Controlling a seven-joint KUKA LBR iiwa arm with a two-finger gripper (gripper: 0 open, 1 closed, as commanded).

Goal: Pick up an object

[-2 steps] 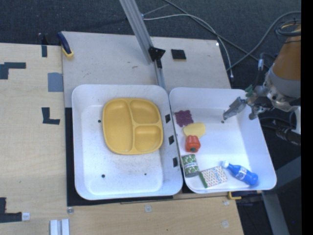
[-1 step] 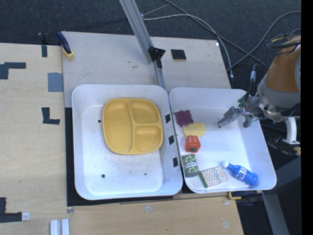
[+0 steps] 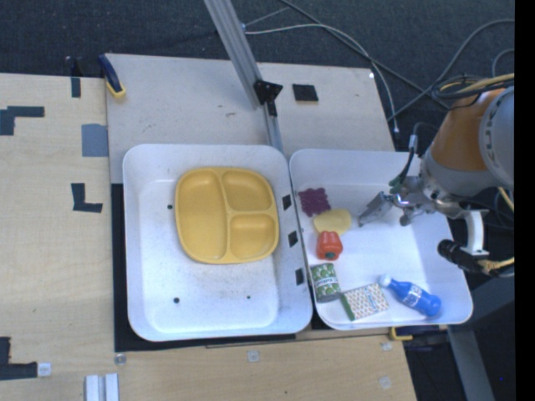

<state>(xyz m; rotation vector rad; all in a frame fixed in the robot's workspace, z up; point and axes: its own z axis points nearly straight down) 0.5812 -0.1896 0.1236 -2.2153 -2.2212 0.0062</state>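
The right bin (image 3: pixel 435 253) holds several small items: a purple bunch (image 3: pixel 314 199), a yellow piece (image 3: pixel 333 220), a red-orange pepper (image 3: pixel 329 245), a green packet (image 3: pixel 325 281), a patterned packet (image 3: pixel 364 301) and a blue bottle (image 3: pixel 414 296). My gripper (image 3: pixel 386 216) hangs over the upper middle of this bin, to the right of the yellow piece. Its fingers are spread apart, so it is open, with nothing between them. The nearest item, the yellow piece, lies a short way left of the left fingertip (image 3: pixel 366 217).
A yellow divided plate (image 3: pixel 226 215) lies in the left bin (image 3: pixel 150 266). A slanted metal post (image 3: pixel 242 48) stands behind the bins. Cables run across the dark floor at the top right. Bare white floor lies below the gripper in the right bin.
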